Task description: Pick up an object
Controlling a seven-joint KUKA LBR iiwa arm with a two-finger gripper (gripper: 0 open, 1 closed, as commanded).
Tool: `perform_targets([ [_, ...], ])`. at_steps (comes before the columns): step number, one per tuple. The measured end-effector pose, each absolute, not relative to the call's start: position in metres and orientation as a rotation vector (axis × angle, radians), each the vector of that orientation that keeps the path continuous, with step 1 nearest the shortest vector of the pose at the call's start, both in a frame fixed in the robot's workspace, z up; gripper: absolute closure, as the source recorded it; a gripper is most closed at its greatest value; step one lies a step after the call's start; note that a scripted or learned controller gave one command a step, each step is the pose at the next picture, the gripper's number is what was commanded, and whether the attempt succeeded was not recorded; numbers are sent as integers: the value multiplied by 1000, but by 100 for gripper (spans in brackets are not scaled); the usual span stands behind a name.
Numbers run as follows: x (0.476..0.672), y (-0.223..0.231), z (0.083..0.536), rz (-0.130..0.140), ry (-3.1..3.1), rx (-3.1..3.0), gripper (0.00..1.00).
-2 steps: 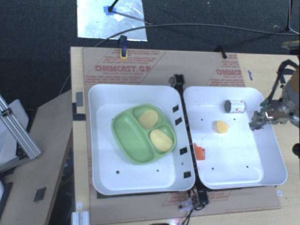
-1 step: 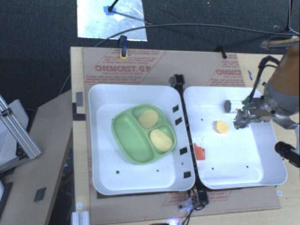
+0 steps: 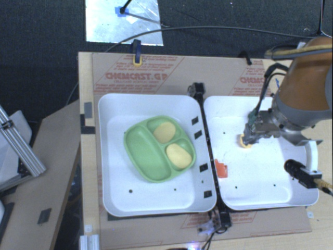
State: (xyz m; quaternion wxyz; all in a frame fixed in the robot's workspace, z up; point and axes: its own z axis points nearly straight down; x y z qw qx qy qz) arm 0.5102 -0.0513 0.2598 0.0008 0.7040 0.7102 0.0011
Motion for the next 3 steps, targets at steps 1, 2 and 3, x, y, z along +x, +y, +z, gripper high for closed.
perform_targets([
  [1, 525, -8, 255, 4, 2231, 2211, 100],
  [2, 540, 38, 245, 3, 2231, 2211, 100],
  [3, 551, 96, 240, 4, 2233, 2210, 100],
])
